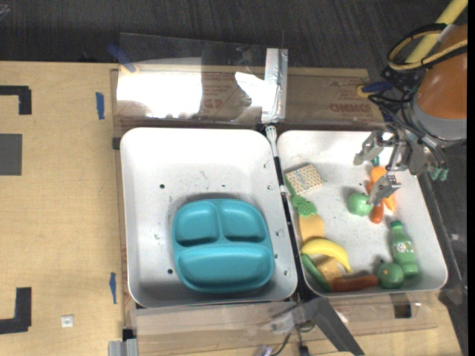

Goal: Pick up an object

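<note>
My gripper (384, 170) hangs over the back right part of the right bin (334, 154), fingers open. Directly under it lies an orange carrot-like toy (378, 208), partly covered by one finger (387, 187). I cannot tell whether the fingers touch it. A green round toy (358, 204) rests just left of the carrot. Further toys lie in this bin: a green bottle (401, 243), a yellow banana (326, 251), a checked cracker (304, 178), a yellow-green corn piece (306, 215), a brown sausage (355, 282) and a green ball (391, 274).
The left bin (148, 169) holds a teal divided plate (221, 245) in its front half. A clear plastic sheet with a taped post (273, 84) stands behind the bins. The arm with its orange band (445, 91) and yellow cables enters at the upper right.
</note>
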Available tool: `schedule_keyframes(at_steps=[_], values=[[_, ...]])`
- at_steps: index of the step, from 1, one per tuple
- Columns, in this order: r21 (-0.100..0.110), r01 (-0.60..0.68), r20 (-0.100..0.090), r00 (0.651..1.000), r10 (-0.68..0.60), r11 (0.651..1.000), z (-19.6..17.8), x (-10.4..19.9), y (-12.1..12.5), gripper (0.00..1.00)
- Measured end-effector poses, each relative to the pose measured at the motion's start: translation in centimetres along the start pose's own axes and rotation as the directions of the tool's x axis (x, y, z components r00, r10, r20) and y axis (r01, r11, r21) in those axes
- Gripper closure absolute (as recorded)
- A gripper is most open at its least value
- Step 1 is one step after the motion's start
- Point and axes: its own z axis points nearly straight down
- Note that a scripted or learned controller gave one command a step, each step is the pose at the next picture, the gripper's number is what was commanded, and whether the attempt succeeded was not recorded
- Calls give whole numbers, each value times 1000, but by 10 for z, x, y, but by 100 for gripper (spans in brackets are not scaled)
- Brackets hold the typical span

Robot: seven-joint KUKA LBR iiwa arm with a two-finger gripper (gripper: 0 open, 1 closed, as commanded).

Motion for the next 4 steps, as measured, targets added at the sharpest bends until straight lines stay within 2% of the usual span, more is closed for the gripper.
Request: schedule_keyframes(at_steps=[1, 2, 3, 4], values=[[2, 42, 9, 999, -42, 999, 111, -11, -36, 0], [0, 8, 4, 1000, -8, 1000, 112, 20, -14, 0], [3, 124, 7, 992, -124, 992, 112, -7, 2, 0], [3, 291, 6, 957, -291, 957, 111, 6, 13, 0]])
